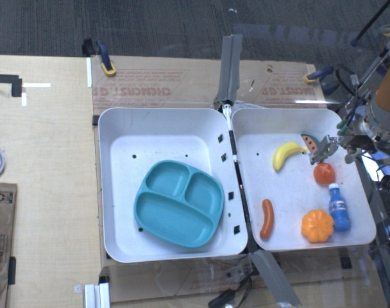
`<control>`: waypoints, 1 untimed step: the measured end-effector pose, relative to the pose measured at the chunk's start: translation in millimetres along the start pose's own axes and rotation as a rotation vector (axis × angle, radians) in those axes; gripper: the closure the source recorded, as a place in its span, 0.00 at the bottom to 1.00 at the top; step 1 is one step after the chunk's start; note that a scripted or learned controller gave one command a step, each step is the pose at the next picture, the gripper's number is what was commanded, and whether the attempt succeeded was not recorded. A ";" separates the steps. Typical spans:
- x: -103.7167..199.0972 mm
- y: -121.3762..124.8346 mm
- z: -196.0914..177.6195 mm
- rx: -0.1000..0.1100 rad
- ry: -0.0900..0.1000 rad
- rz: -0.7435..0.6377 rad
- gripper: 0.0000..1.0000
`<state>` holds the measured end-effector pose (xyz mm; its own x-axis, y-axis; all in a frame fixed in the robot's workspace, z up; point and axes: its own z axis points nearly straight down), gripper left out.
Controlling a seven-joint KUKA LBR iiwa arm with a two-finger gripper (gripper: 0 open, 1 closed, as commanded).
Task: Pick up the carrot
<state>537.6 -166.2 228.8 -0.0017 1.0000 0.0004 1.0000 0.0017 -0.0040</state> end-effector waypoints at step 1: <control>-0.5 0.4 -8.2 0.001 -0.001 -0.001 1.00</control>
<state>538.0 -166.7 237.0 -0.0024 1.0000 -0.0003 1.0000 0.0024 -0.0048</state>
